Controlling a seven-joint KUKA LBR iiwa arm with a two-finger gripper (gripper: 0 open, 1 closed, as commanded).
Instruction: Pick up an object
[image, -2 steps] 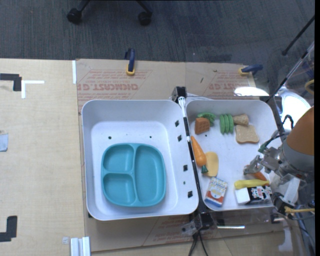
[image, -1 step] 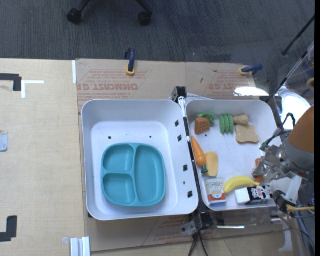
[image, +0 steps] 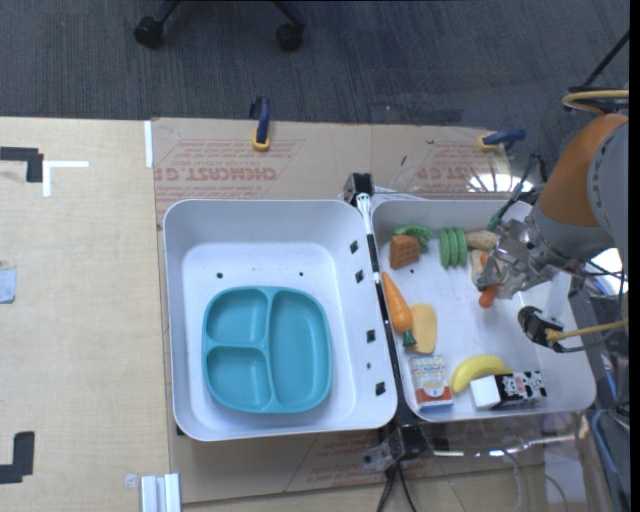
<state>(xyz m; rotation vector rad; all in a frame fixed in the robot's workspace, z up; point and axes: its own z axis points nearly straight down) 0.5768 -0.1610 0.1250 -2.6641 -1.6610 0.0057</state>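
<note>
One fixed camera, high above, slanting down, both bins (image: 178, 300) in frame

Two shallow white plastic bins sit side by side on the bench: the left bin (image: 180, 300) holds a teal three-compartment plastic tray (image: 268, 349) lying flat near its middle. In the right bin (image: 570, 385), an orange toy carrot (image: 397, 303) lies along the left wall with a pale yellow wedge (image: 424, 328) just to its right, and a green bean pod (image: 453, 247) lies near the back wall. Along the front wall sit a small printed carton (image: 431, 384), a yellow toy banana (image: 477, 370) to its right, and a black-and-white box (image: 508, 389) right of that.
</note>
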